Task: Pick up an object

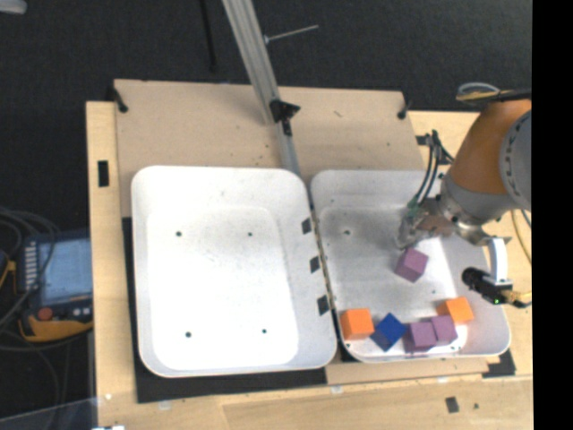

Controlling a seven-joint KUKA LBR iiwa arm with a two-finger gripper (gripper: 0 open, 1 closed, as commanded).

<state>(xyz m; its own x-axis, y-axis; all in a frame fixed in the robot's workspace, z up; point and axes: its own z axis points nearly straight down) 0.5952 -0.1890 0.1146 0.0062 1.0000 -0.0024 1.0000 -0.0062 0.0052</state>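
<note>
My gripper (pixel 410 238) hangs over the middle of the right bin (pixel 358 204), at the end of the grey arm with its orange band. A purple cube (pixel 412 264) lies just below and in front of the fingertips, close to them but not between them. Along the bin's front edge sit an orange cube (pixel 357 322), a blue cube (pixel 389 331), two purple cubes (pixel 428 332) side by side, and another orange cube (pixel 460 309).
The left bin (pixel 224 267) lies beside the right one, with a row of small black clips (pixel 315 262) at the seam. A slanted metal pole (pixel 260 70) rises behind the bins. A black fitting (pixel 488 285) sticks out at the right bin's right edge.
</note>
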